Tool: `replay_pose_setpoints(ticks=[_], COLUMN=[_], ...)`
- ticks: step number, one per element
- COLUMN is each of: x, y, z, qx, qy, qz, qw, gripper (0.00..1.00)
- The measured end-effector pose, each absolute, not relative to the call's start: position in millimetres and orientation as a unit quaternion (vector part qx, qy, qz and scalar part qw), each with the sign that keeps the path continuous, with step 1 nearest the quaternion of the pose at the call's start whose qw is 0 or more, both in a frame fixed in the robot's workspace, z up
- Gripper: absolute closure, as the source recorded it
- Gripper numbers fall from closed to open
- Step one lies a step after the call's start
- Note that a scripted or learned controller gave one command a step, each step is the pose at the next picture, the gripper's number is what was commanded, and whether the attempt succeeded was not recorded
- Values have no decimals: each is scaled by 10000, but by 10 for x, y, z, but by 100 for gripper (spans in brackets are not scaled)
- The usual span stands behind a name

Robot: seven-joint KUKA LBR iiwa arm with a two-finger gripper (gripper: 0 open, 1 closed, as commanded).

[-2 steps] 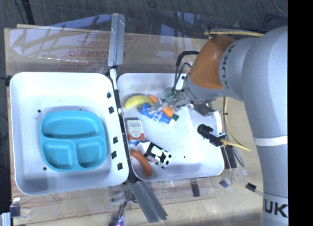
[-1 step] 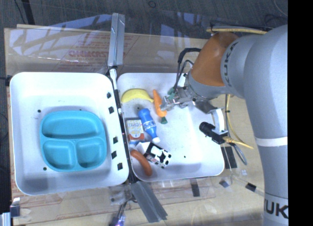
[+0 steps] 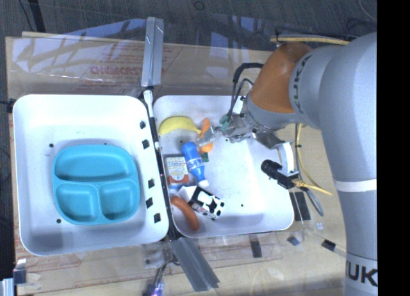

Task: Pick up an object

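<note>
Jaws (image 3: 221, 128) sit too hidden for you to tell their spread; nothing looks lifted. Your nearest target, the orange piece (image 3: 205, 128), lies at nine o'clock from them.

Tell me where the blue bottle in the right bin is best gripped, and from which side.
Probably across the middle of the blue bottle, coming straight down. It lies flat, long axis running up and down the bin, so its narrow width suits the gripper. The card crowds its left; its right faces bare bin floor.
</note>
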State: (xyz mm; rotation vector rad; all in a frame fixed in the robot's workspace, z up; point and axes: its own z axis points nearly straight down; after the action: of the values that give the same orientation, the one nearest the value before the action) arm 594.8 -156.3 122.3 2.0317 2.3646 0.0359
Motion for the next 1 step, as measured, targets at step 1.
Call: replay_pose_setpoints(ticks=[1], x=[6223], y=[-1364], z=[917], qx=[6266], qy=[7793], qz=[-1], qw=[-6], gripper=[0])
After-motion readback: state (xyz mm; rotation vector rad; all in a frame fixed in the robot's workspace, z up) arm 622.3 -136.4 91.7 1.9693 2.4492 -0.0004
